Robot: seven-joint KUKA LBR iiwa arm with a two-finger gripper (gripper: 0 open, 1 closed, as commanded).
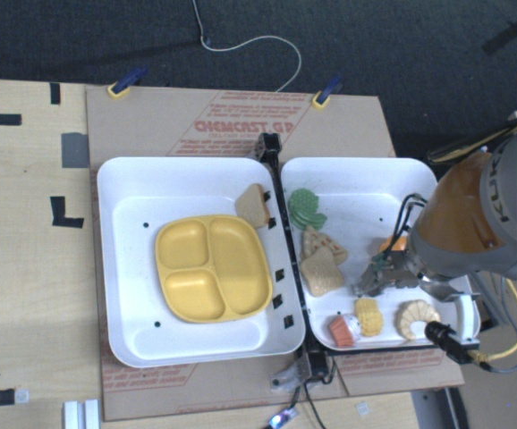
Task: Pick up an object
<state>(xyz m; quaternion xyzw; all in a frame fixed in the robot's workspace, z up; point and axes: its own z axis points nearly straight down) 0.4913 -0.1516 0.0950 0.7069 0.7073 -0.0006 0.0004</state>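
Note:
The right bin (357,170) holds several toy foods. A green leafy piece (306,206) lies at its upper left, with two tan bread pieces (322,273) just below it. Along the front wall lie a red and white piece (341,331), a yellow corn cob (368,316) and a pale croissant-like piece (415,318). My gripper (372,281) hangs low over the bin floor, just above the corn and right of the bread. The wrist covers what lies under it.
The left bin (115,266) holds a yellow divided plate (212,267) and a brown bread slice (254,207) leaning near the divider. The grey and orange arm (460,222) covers the right bin's right side. A white cable (250,43) lies behind the bins.

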